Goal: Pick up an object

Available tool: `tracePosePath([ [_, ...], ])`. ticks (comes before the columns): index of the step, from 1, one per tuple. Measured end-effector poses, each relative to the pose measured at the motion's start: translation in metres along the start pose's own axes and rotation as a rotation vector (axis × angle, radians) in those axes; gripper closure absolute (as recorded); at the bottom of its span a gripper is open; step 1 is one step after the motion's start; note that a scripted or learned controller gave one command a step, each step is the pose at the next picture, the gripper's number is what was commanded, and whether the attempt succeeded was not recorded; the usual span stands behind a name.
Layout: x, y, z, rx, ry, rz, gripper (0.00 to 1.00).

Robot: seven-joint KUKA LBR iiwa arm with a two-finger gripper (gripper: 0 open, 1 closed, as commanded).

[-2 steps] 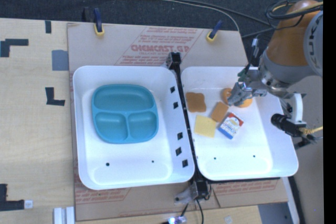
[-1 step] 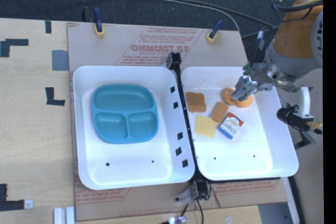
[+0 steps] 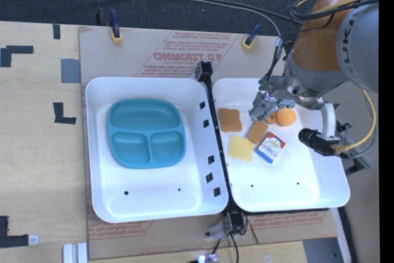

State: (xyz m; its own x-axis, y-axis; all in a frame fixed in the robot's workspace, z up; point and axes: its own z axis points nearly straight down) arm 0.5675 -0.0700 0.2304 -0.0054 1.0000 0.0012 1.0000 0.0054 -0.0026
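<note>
The gripper [image 3: 266, 109] hangs low in the right bin [image 3: 308, 194], beside the orange ball [image 3: 285, 117]. Whether it is open or clamped, I cannot tell. That ball looks light, smooth and likely to roll; I'd pinch it across its middle.

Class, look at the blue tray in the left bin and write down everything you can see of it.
The blue tray is a light teal, rounded rectangle that looks like moulded plastic. Raised ridges split it into three compartments: one long one across the far side and two smaller ones nearer the camera. Nothing lies in any of them. It sits flat on the floor of the left bin, towards that bin's far left part, slightly turned. Only the bin floor touches it.
</note>
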Motion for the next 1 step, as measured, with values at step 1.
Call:
tracePosePath([
  [1, 0.0566, -0.0005, 0.0093, 0.0, 0.0, -0.001, 1.0],
])
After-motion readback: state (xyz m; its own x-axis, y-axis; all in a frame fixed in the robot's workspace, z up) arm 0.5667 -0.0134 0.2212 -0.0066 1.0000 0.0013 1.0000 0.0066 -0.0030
